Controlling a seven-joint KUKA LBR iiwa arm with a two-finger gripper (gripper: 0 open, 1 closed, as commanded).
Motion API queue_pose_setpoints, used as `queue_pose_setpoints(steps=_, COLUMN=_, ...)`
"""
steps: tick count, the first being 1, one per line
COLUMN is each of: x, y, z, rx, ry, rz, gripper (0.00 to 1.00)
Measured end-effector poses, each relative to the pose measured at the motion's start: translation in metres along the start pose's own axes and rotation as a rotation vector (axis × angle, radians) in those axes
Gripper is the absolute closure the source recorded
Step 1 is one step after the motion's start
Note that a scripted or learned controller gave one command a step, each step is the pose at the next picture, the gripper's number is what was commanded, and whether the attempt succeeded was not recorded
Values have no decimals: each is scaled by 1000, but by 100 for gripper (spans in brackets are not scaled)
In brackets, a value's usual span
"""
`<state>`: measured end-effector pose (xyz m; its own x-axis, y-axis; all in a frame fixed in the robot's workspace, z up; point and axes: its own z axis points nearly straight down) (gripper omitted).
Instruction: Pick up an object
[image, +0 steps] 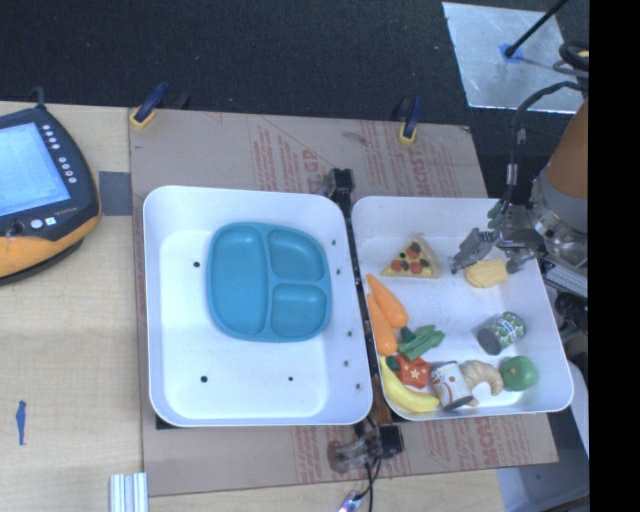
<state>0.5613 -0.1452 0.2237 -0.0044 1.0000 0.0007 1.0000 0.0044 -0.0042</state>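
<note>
The gripper (487, 256) hangs low over the far right part of the right bin (455, 306), the arm (565, 175) coming in from the right edge. Its dark fingers (468, 250) stand spread, one to the left and one to the right of a yellow piece (487, 273) that lies just below and between them; whether they touch it cannot be told, and nothing is seen pinched between them.

Left of the gripper, near it, lies a pizza slice (412, 259). Further left and nearer the camera, an orange carrot (385, 305) runs along the bin's left wall. Nearer the camera than the gripper, a small grey-green can (500, 332) rests by itself. Beyond that, along the bin's near wall, sit a green apple (518, 373), a tan croissant (481, 375), a white and red can (447, 381), a strawberry (415, 372), a green vegetable (421, 340) and a banana (403, 393), packed close together.

Well to the gripper's left, the left bin (180, 350) bears a blue divided plate (268, 281). Far left, on the bench (60, 380), lies an orange and grey tablet (35, 195).
</note>
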Motion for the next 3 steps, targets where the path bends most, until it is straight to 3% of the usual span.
queue_pose_setpoints(steps=1, x=-9, y=11, z=133, rx=1, ry=-1, rz=-1, gripper=0)
queue_pose_setpoints(steps=2, x=-11, y=11, z=122, rx=2, ry=-3, rz=-4, gripper=100)
queue_pose_setpoints(steps=3, x=-11, y=11, z=122, rx=3, ry=-4, rz=-4, gripper=0)
